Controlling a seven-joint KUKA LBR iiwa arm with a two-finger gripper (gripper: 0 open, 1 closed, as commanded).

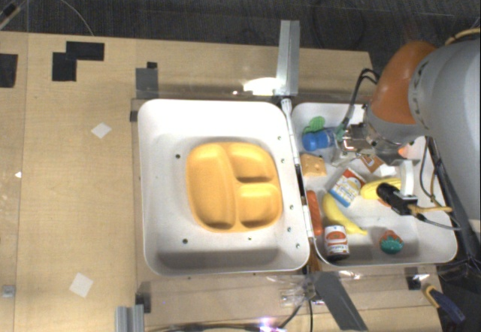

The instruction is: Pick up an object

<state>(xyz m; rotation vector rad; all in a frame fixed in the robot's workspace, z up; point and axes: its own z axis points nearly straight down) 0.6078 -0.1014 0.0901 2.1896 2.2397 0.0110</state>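
My gripper (359, 149) hangs over the back middle of the right bin (443, 248), on the grey arm with the orange band. Just below and left of it lies a small white carton (346, 188) with blue and red print. A blue and green toy (316, 135) sits to the gripper's left, with a tan bread-like piece (314, 166) in front of that. A banana (342, 218), a red sausage (312, 214) and a small jar with a red label (336, 241) lie toward the front left. Nothing is seen held.
The left bin (161, 173) holds a yellow divided tray (233, 184). A green and red piece (390, 243) lies at the right bin's front right, and a yellow item (372, 189) sits beside the carton. A metal post (288, 60) stands behind the bins.
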